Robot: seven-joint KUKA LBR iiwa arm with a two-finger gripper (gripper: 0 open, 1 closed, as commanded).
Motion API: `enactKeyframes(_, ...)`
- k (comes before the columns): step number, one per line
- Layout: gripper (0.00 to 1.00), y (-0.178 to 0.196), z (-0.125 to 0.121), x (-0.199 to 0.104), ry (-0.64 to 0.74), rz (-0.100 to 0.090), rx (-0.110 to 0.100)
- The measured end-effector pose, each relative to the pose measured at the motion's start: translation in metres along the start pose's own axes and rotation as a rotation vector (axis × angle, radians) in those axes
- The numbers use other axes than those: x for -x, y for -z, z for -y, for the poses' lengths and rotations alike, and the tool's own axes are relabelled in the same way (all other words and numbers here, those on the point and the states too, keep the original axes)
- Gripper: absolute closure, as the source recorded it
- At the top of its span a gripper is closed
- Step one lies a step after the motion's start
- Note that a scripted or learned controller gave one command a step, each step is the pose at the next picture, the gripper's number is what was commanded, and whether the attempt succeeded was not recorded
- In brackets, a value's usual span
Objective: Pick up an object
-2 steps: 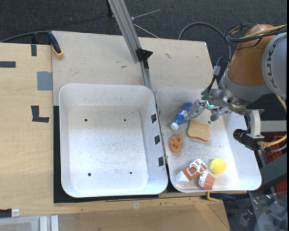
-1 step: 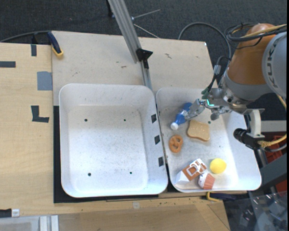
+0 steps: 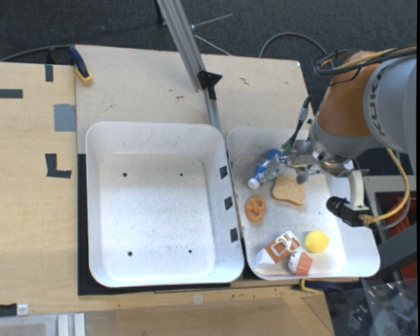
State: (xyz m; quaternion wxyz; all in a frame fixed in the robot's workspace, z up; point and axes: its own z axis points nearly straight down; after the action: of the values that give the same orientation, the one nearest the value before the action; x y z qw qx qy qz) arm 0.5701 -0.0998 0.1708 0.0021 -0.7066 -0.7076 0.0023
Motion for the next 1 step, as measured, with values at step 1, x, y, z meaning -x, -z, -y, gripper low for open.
enactKeyframes(1,0.00,-0.0643,0.0006,-0.0045,0.000,-0.001,-0.002)
